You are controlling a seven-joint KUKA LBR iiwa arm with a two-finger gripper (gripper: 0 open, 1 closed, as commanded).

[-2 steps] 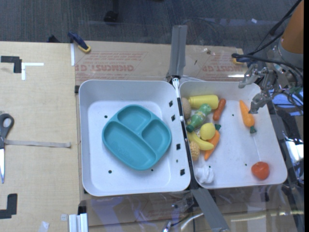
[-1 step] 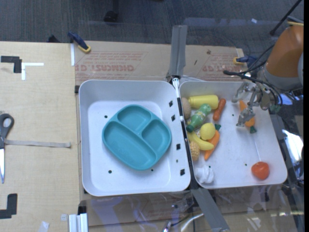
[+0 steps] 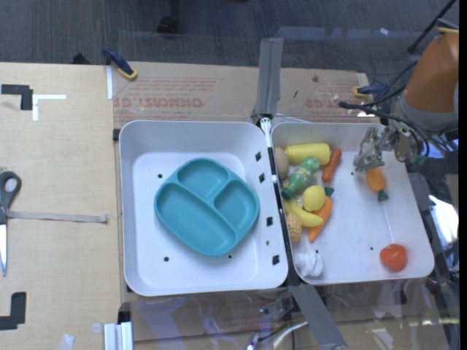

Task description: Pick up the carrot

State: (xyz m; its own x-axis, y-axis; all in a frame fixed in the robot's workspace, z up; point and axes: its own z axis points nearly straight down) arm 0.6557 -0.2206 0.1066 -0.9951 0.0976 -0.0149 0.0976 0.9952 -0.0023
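A small orange carrot (image 3: 376, 180) with a green stub at its lower end sits in the right bin (image 3: 350, 257), near the bin's far right side. My gripper (image 3: 367, 157) hangs directly over the carrot's upper end, very close to it or touching it. Contact cannot be made out at this slant. Two more carrot-like orange pieces lie in the pile at the bin's left: a slim one (image 3: 331, 164) beside the yellow corn (image 3: 307, 152), and another (image 3: 322, 216) under the lemon (image 3: 314, 197).
The pile also has a green vegetable (image 3: 299, 178), a banana (image 3: 303, 215) and a white item (image 3: 310, 262). A red tomato (image 3: 393, 257) lies at the bin's near right corner. The left bin (image 3: 139, 265) holds a teal divided plate (image 3: 206, 206). Cables hang by the wrist (image 3: 408, 141).
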